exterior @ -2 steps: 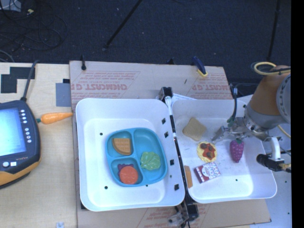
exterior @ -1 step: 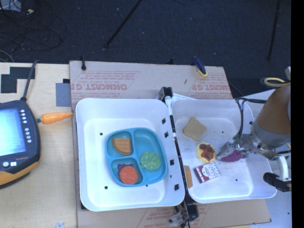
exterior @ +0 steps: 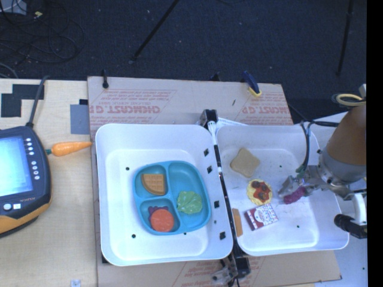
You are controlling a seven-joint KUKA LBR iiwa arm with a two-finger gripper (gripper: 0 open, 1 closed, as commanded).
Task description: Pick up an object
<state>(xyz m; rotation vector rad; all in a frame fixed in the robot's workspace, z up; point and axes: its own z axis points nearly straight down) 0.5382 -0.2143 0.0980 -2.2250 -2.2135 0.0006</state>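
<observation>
1. My pincer [exterior: 293, 191] hangs low over the right bin [exterior: 323, 239], toward its right side. Whether it is open or closed I cannot tell — the tip is a dark tangle with something purplish in it, and I will not call that a catch.

2. The thing I judge closest to hand is the small round tart [exterior: 259, 192], yellow at the rim with red bits on top, lying just left of my pincer near the middle of the right bin.

3. It looks like a toy of moulded plastic, so I expect it to be light, stiff and a little slick. I would take it across its rim from two opposite sides; the bumpy top would likely offer poorer purchase.

4. Far-left of it lies a tan bread slice [exterior: 245, 162], flat and matte — probably light, but thin and hard to get under.

5. Near-left of my pincer sits a red-and-white packet [exterior: 262, 216], flat with printed faces; I judge it slippery and apt to slide on the smooth bin floor.

6. The left bin [exterior: 114, 178] holds a blue divided tray [exterior: 203, 187] with a waffle-like piece [exterior: 154, 184], a green leafy lump [exterior: 190, 202] and a red round piece [exterior: 161, 220] in separate compartments.
</observation>
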